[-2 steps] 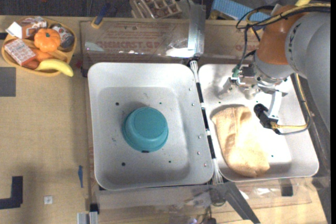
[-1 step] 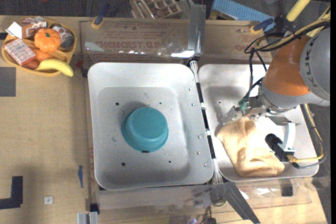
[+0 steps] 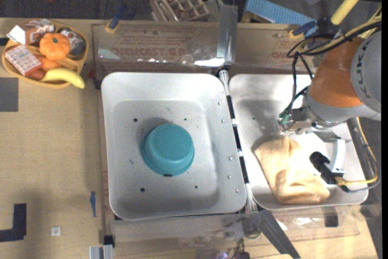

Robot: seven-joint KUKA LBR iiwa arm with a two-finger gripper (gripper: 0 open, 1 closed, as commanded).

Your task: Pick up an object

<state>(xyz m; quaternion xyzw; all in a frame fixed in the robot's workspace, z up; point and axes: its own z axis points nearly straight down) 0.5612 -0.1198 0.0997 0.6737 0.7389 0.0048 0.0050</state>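
Observation:
A teal bowl (image 3: 168, 149) lies upside down in the middle of the left bin (image 3: 121, 100). A tan, crumpled cloth-like object (image 3: 290, 170) lies in the near part of the right bin (image 3: 260, 94). My gripper (image 3: 293, 124) reaches down into the right bin from the right, just above the far edge of the tan object. Nothing shows between it and the object that tells of a hold.
A basket (image 3: 12, 60) with a small pumpkin, a banana and other toy food stands on the bench at the far left. Boxes and clutter lie beyond the bins at the back. A ridge divides the two bins.

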